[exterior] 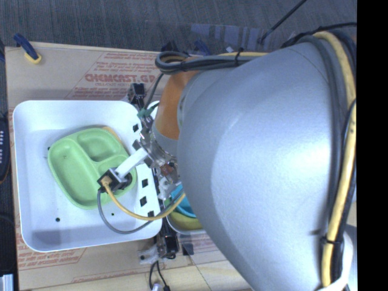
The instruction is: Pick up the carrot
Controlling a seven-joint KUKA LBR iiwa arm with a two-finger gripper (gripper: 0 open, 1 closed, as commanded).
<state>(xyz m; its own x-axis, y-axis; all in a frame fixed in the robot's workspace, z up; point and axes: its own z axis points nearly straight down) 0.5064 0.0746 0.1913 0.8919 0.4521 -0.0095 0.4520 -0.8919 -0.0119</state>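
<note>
My grey arm (260, 162) covers nearly all of the right bin, and its orange band (170, 105) sits just above the wrist. My gripper (162, 167) hangs low over the wall between the two bins, at the left bin's right edge. The wrist and its fittings hide the tip. A slice of something blue and yellow (182, 214) peeks out from under the arm in the right bin. What else lies in that bin is hidden.
A light green divided plate (79, 162) lies in the left white bin (24, 162), left of the gripper. The bins rest on printed cardboard (91, 71). A blue clamp (27, 48) sits at its far left corner.
</note>
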